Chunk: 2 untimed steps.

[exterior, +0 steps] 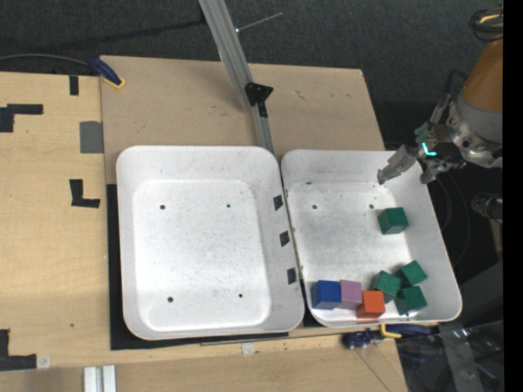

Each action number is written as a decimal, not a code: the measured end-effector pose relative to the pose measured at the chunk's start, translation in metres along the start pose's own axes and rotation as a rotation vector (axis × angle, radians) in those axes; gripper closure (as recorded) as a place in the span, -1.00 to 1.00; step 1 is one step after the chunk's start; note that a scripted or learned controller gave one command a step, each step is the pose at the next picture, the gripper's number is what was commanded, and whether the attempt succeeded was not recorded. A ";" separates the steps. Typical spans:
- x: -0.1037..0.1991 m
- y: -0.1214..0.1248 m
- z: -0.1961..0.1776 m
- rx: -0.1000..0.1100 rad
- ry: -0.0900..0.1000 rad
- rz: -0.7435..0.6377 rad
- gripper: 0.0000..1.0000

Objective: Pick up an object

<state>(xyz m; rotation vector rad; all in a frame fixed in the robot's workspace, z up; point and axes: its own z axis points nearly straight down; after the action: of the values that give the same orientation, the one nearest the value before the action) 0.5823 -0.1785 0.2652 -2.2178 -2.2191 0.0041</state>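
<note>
Blocks crowd the lower right of the frame, in the near corner of my right bin (327, 166): a blue cube (327, 293), a lilac one (350, 292), an orange one (373, 302) and three green ones (401, 286). A lone green cube (393, 220) sits apart, higher up the frame, and lies just below and slightly left of my gripper (406, 163), which hangs over the bin's far right rim. Whether my jaws are spread or pressed together I cannot tell; nothing is seen between them. My arm reaches in from the right edge, wrist angled down-left.
</note>
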 end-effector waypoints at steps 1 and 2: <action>0.000 0.001 -0.002 -0.004 -0.001 -0.001 -1.00; -0.007 -0.005 0.046 0.002 -0.001 0.000 -1.00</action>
<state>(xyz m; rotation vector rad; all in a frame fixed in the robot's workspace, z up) 0.5775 -0.1854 0.2188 -2.2182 -2.2186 0.0073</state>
